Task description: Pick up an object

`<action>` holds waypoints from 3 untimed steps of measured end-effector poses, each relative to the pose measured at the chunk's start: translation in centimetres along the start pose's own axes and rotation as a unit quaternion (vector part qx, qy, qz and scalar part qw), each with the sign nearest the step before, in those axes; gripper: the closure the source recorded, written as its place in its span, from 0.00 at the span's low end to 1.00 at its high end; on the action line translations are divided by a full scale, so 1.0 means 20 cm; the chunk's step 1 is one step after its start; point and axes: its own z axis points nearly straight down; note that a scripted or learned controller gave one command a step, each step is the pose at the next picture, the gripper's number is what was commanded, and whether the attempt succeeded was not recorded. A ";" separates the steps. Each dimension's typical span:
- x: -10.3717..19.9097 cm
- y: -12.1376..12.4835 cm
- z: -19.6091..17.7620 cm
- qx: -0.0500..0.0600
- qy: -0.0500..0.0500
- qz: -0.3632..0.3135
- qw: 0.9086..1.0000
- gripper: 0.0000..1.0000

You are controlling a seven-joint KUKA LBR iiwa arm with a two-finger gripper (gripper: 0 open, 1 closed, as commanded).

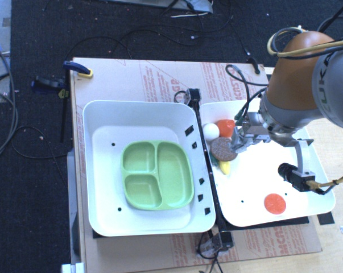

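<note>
My gripper (pixel 235 144) reaches from the right into the right bin (pixel 251 209), near its left wall. A round brown-grey speckled object (pixel 222 149) sits right at the fingertips, and contact cannot be made out. Beside it lie a white ball (pixel 210 131), an orange-red object (pixel 225 127) and a small yellow piece (pixel 224 167). A flat red-orange disc (pixel 275 203) rests near the bin's front.
The left bin (pixel 97 152) holds a green divided tray (pixel 157 174). A black divider with clips (pixel 204 169) runs between the bins. Cables and a black fitting (pixel 296 178) hang off the arm over the right bin. A blue clamp (pixel 77 69) sits at the board's far-left corner.
</note>
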 end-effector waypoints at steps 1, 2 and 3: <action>0.23 0.06 0.04 0.001 0.000 0.001 1.000 1.00; 0.42 0.17 0.08 0.001 0.000 0.001 1.000 1.00; 0.68 0.28 0.02 0.000 0.000 0.001 1.000 1.00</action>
